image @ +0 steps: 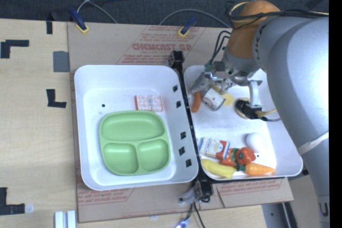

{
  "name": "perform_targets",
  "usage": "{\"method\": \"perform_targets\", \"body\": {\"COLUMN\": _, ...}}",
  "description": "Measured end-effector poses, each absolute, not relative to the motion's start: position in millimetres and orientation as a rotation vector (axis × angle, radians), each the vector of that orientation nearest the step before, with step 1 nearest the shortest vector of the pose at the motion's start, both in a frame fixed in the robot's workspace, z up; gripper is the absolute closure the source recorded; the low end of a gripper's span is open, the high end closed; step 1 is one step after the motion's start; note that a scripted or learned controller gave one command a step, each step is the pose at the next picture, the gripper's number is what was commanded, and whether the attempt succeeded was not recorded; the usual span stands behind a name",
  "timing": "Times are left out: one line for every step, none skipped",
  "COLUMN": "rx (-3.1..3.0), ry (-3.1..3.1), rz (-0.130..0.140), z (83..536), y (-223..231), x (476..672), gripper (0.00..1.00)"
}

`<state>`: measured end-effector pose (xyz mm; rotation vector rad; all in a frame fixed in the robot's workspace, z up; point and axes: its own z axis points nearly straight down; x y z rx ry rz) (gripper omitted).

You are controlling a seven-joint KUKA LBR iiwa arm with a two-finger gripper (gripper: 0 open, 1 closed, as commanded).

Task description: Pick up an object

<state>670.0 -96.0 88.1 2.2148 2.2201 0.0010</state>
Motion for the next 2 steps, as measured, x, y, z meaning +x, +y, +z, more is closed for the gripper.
{"method": "perform_targets", "body": {"rx": 2.215, "ry": 2.219, "rz": 0.000, "z": 88.1, "y": -95.7, "x": 670.0, "gripper": 0.00}}
{"method": "perform_targets", "body": {"rx": 2.215, "ry": 2.220, "rz": 0.001, "z": 88.1, "y": -96.1, "x": 670.0, "gripper": 0.00}}
